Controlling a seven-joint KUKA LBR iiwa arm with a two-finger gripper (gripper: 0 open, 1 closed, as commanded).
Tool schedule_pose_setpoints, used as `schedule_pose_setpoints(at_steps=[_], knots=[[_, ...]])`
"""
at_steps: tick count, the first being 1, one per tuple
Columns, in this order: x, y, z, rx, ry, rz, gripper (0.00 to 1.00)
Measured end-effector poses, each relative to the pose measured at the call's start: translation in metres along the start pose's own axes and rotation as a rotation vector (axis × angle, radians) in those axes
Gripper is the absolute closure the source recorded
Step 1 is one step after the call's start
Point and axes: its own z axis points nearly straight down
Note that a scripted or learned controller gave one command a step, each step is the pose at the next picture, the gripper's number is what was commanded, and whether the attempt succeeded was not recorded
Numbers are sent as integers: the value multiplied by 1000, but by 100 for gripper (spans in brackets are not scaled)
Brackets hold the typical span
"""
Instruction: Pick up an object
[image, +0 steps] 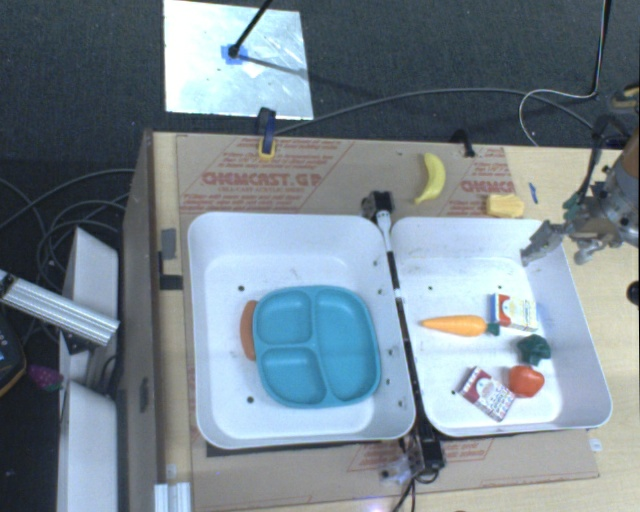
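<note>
**Nothing picked yet: claw waits at the right bin's far edge**

The desk (300, 165) carries two white bins. The left bin (225, 300) holds one blue divided plate (317, 345), and one orange-brown piece (246, 329) pokes out from under the plate's left edge. The right bin (575, 350) holds five small things: one carrot (455, 325) near the middle, one red-and-white carton (514, 312) just beside the carrot's leafy end, one second red-and-white packet (486, 392) near the front wall, one tomato (525, 380) next to that packet, and one dark green piece (534, 348) just above the tomato. Outside the bins, on the desk behind them, lie one banana (432, 178) and one yellow block (505, 206).

As for progress, I judge the task barely begun: every object rests on a bin floor or the desk. The claw (562, 245) hangs over the right bin's far right corner, its fingers spread apart with nothing between them, well apart from the carrot and its neighbours. Choosing a target, descending, closing and lifting all remain
</note>
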Motion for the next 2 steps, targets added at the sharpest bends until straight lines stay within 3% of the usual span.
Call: schedule_pose_setpoints(at_steps=[1,2], knots=[[17,-44,118,2,1,2,0],[-9,-66,152,1,0,2,0]])
